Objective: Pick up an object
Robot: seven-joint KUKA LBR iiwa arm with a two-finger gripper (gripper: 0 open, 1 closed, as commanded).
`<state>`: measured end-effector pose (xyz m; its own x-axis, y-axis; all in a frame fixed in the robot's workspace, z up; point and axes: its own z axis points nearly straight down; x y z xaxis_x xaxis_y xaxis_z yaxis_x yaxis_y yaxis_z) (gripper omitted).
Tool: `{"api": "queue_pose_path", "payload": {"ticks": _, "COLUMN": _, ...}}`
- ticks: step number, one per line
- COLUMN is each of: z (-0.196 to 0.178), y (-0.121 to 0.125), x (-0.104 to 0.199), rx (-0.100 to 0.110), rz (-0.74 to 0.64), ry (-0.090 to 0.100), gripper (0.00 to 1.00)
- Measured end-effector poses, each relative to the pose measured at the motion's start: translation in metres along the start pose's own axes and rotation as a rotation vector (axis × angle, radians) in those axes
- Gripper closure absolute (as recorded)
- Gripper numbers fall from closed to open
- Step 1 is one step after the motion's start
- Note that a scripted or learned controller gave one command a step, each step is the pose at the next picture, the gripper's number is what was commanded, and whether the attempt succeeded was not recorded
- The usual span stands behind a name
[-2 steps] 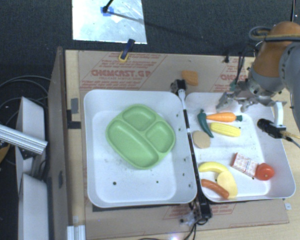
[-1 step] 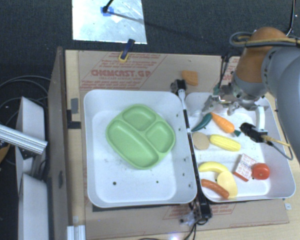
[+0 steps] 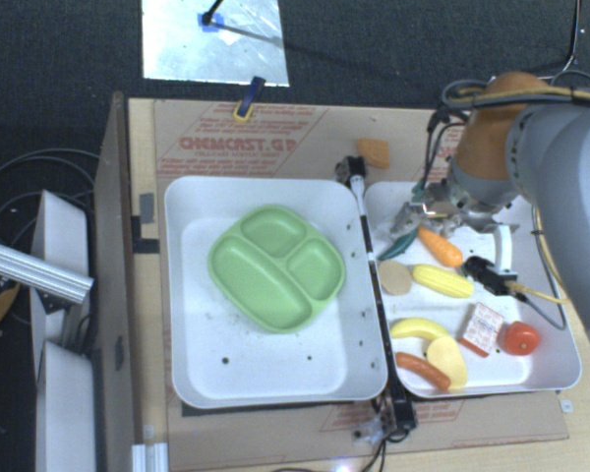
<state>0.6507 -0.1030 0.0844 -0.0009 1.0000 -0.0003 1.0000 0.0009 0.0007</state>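
The left bin point(image 3: 192, 293) holds a green plate point(image 3: 275, 266). In the right bin point(image 3: 560, 367) lie a banana point(image 3: 420, 330), sausage point(image 3: 422, 369), corn point(image 3: 442, 281), carrot point(image 3: 441, 246), carton point(image 3: 482, 326) and tomato point(image 3: 519, 337). The gripper point(image 3: 435, 209) hangs at the bin's far end, just above the carrot, perhaps touching it; whether its fingers are open I cannot tell.

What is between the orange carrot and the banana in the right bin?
In the camera view, the yellow corn cob lies between the carrot and the banana, with a beige round piece beside it.
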Motion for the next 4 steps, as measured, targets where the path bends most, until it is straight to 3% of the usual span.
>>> {"api": "queue_pose_path", "payload": {"ticks": 2, "z": 0.000, "y": -0.034, "x": 0.005, "rx": 0.002, "rz": 0.000, "ry": 0.000, "gripper": 0.00}}
{"api": "queue_pose_path", "payload": {"ticks": 3, "z": -0.011, "y": -0.032, "x": 0.005, "rx": -0.003, "rz": 0.000, "ry": 0.000, "gripper": 1.00}}
{"api": "queue_pose_path", "payload": {"ticks": 4, "z": -0.106, "y": -0.042, "x": 0.068, "rx": -0.008, "rz": -0.009, "ry": 0.002, "gripper": 1.00}}
